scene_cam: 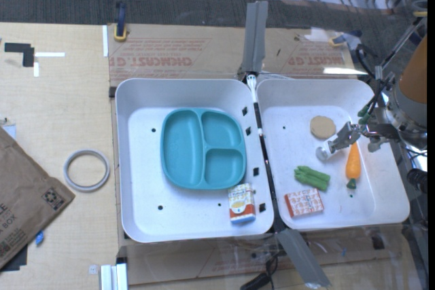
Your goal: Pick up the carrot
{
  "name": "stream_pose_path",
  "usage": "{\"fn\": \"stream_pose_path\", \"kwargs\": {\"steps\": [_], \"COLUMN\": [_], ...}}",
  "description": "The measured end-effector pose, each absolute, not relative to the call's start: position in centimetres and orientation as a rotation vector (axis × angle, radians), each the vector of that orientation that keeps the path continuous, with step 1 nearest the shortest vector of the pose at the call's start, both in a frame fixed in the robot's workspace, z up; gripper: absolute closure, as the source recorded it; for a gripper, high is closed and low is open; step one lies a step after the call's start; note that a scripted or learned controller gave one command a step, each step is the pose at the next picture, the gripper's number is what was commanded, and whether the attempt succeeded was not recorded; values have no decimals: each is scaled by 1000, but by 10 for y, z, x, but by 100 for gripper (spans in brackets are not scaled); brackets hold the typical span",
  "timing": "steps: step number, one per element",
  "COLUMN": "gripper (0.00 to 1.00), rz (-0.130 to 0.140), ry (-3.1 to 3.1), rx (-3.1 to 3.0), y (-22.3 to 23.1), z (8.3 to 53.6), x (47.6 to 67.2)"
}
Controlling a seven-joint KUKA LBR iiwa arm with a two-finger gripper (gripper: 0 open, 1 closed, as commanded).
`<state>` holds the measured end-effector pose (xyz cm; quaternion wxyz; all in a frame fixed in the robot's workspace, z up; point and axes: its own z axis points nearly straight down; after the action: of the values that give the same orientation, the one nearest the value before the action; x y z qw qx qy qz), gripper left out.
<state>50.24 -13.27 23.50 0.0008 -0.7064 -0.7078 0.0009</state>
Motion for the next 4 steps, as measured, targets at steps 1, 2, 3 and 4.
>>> {"fn": "stream_pose_path", "kwargs": {"steps": [1,2,3,4], "gripper": [0,0,0,0], "rz": [1,-29,-41,1], "ry": [-2476,-2277,-2035,-2257], "rx": [-1931,-2153,-2356,-2185], "y": [-175,-189,-196,-185], "z": [110,96,93,192], "x": [512,503,488,478]}}
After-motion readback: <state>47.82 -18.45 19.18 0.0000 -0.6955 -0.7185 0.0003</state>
